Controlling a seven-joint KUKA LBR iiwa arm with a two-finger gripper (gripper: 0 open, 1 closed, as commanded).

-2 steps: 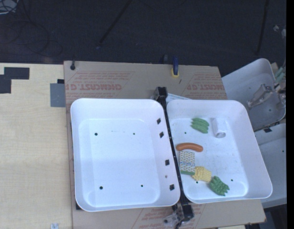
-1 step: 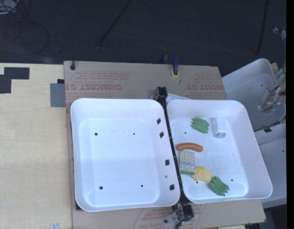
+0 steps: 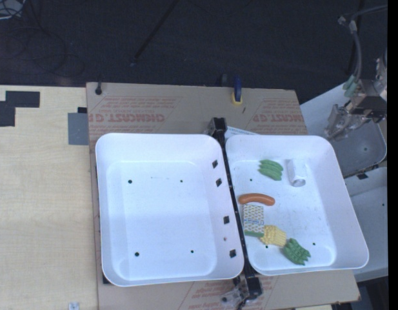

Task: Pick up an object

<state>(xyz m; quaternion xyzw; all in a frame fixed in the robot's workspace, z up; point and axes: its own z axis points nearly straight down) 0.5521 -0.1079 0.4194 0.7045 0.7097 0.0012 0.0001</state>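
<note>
The right bin (image 3: pixel 349 219) holds several small objects. A green pod-like piece (image 3: pixel 271 168) lies near its back, with a grey cylinder (image 3: pixel 294 173) just to its right. An orange sausage (image 3: pixel 257 199) lies at the middle left. Below it are a checkered blue-and-white piece (image 3: pixel 253 218), a yellow corn cob (image 3: pixel 273 236) and a second green piece (image 3: pixel 295 252) near the front. My gripper (image 3: pixel 344 117) hangs at the far right, outside the bin's back right corner and apart from every object.
The left bin (image 3: pixel 160 218) sits beside the right one, with a black clamp strip (image 3: pixel 226 192) between them. Both rest on a brown board (image 3: pixel 186 108) on the pale bench. Cables and metal fittings (image 3: pixel 357 50) stand at the right.
</note>
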